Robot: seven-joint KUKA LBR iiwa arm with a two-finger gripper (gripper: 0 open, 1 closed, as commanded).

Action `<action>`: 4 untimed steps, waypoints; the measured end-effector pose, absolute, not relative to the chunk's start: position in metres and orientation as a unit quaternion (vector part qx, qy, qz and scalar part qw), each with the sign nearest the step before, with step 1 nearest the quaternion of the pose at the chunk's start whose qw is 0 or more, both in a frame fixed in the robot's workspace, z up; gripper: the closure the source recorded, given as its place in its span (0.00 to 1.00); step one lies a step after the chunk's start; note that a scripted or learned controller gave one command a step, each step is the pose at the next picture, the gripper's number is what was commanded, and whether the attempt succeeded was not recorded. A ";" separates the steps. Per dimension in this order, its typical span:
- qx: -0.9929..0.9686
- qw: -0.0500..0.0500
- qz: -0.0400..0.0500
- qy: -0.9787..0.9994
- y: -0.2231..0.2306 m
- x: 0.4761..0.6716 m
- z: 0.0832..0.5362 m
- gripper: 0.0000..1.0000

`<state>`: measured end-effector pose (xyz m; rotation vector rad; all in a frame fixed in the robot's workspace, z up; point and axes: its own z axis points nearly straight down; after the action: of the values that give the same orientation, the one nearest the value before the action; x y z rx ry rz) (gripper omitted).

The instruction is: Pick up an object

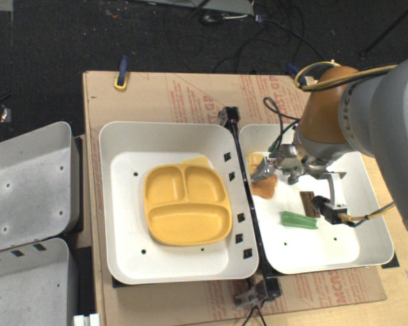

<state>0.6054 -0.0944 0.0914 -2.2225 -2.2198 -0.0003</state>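
Arm: your grey arm with its orange band reached in from the right and hung over the right bin.
Jaws: your gripper sat low at the left side of the right bin, right by the orange thing. I could not tell if the jaws were open or closed, or if they had hold of anything.
Orange thing: a small orange object lay in the right bin near its left wall, just beside the jaws. It looked close enough to touch them, but I could not be sure.
Green thing: a small green block lay flat in the right bin, lower down and apart from the jaws.
Dark thing: a small dark object lay just above the green block.
Right bin: the white bin held the orange thing, the green block and the dark thing.
Left bin: the other white bin held a yellow tray with three parts, lying flat in the middle.
Table: both bins sat side by side on your brown table.
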 end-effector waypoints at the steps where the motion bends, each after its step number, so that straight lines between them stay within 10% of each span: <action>1: -0.708 -0.002 -0.002 -0.707 -0.094 0.607 0.105 1.00; 4: -0.706 -0.002 -0.002 -0.708 -0.111 0.605 0.250 1.00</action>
<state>0.6054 -0.1110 0.2497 -2.2225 -2.2274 -0.0050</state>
